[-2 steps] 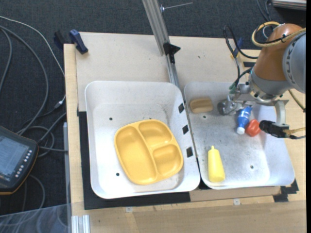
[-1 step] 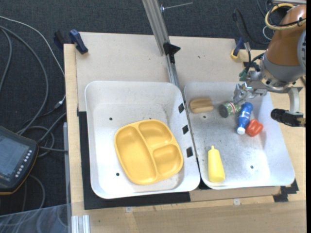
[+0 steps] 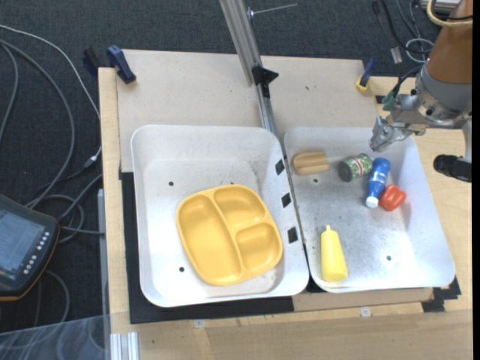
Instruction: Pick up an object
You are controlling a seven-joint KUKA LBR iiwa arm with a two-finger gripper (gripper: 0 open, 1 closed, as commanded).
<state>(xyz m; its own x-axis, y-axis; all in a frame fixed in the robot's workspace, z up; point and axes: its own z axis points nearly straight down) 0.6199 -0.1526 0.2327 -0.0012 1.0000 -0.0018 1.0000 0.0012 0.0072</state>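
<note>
A pale wooden bench (image 3: 195,88) stands on dark carpet, with loose cables (image 3: 45,111) trailing over the floor on the left and a handheld control pendant (image 3: 22,246) lying at the left edge. A slanted metal rail (image 3: 244,32) runs down to the gap between the two white bins. The left bin (image 3: 150,148) holds a yellow divided plate (image 3: 229,233). The right bin (image 3: 420,231) holds the rest.

The gripper (image 3: 382,136) hangs over the upper right part of the right bin, and whether its tips are apart or together cannot be made out from this angle; nothing is seen clamped in it.

Just below the gripper lies a blue and white bottle (image 3: 376,181), its long axis running nearly up and down the view, white end pointing away from the gripper. A red object (image 3: 392,197) touches its lower right side. A small green can (image 3: 355,166) lies just left of the gripper's tip, on its side. Farther left sits a tan block (image 3: 310,162), lengthwise across the bin. Well below the gripper lies a yellow bottle (image 3: 333,254), its nozzle pointing up the view.
</note>
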